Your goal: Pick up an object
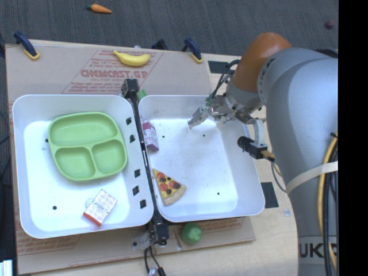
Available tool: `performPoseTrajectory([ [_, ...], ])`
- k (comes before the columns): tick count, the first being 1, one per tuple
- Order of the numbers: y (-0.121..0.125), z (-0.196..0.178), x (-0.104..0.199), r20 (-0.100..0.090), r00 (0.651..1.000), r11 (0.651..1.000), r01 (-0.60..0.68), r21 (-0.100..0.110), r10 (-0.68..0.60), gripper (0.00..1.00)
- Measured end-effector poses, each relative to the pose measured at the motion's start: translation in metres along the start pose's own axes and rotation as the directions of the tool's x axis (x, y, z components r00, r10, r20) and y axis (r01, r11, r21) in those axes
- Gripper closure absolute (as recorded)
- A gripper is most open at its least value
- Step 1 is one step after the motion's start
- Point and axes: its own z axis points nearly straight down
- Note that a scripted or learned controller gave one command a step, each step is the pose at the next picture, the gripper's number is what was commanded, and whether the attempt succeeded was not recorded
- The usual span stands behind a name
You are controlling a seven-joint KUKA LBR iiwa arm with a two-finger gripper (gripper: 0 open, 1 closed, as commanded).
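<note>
Approach step, nothing grasped: end effector (198, 118), finger state impossible to tell, hovers at twelve o'clock in the right shallow white plastic bin (244, 195); candidate triangular toy pizza slice (167, 187) lies at seven o'clock there, so next move likely calls for descent onto it.

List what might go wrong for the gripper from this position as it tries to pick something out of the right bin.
1. The gripper hangs over bare floor in the right white bin, near its back wall; closing there would likely catch nothing.
2. The small maroon packet lies against the black divider between the bins, so a finger may strike the divider.
3. The flat toy pizza slice lies low near the same edge and could slip from the fingers.
</note>
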Motion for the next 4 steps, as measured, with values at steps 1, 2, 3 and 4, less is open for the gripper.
performPoseTrajectory([
  [1, 0.000, -0.011, 0.001, -0.001, 1.000, 1.000, 0.005, 0.001, -0.005, 1.00],
  [2, 0.000, -0.010, 0.001, -0.001, 1.000, 1.000, 0.006, 0.001, -0.006, 0.00],
  [3, 0.001, -0.021, 0.001, -0.002, 1.000, 1.000, 0.009, 0.001, -0.009, 1.00],
  [4, 0.001, -0.021, 0.001, -0.002, 1.000, 1.000, 0.010, 0.001, -0.010, 0.00],
])
